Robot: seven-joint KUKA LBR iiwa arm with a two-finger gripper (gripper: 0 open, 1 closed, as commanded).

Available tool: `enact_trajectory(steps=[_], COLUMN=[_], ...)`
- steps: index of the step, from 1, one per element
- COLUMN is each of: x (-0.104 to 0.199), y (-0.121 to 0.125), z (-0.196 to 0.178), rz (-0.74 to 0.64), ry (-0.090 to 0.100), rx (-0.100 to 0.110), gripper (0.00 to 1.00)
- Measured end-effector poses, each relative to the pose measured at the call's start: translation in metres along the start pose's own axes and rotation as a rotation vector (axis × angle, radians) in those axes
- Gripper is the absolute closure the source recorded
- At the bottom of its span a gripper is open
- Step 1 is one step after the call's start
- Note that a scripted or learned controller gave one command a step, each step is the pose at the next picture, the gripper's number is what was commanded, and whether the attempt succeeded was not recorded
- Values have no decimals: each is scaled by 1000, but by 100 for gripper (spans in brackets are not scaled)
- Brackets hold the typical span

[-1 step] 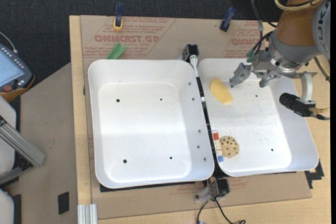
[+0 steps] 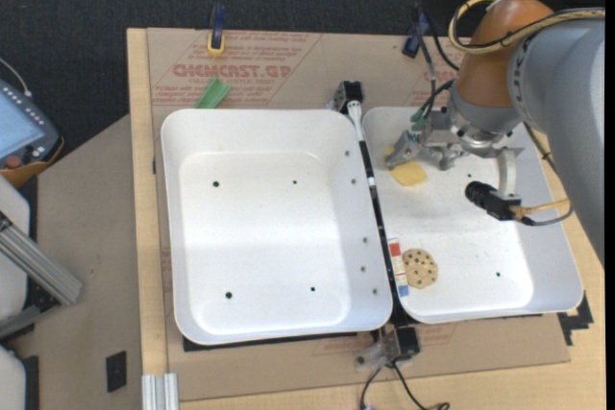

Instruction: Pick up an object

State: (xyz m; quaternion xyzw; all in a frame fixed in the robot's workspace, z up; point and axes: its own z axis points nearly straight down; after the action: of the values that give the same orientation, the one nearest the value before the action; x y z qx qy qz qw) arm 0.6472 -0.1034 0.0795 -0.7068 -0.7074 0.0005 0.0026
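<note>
The yellow block (image 2: 410, 175) lay in the right bin (image 2: 485, 259), toward its far left corner and close to the wall it shares with the left bin (image 2: 259, 226). Your gripper (image 2: 423, 156) hung just over the block's far edge. From this slanted view you could not tell how wide the claw stood or whether it had hold of anything. The block looked to be resting on the bin floor.

The main risk, as I judged it, was the offset. If the claw had closed from where it hung, it would likely have caught only an edge and nudged the block away. The bin floor was smooth, glossy white plastic, so a low piece would probably have skidded rather than stayed put. The nearby wall was a second hazard, since a descent drifting left could have struck the rim.

The block was pale, matte and cheese-coloured, with flat faces and blunt corners. A round, flat, dark-speckled cookie (image 2: 419, 269) sat well apart at the near left.
</note>
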Motion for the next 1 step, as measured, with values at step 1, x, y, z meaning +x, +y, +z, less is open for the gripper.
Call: enact_trajectory(steps=[1], x=[-1], y=[2], z=[-17], rz=[0], ry=[-3], rx=[-9], gripper=[100])
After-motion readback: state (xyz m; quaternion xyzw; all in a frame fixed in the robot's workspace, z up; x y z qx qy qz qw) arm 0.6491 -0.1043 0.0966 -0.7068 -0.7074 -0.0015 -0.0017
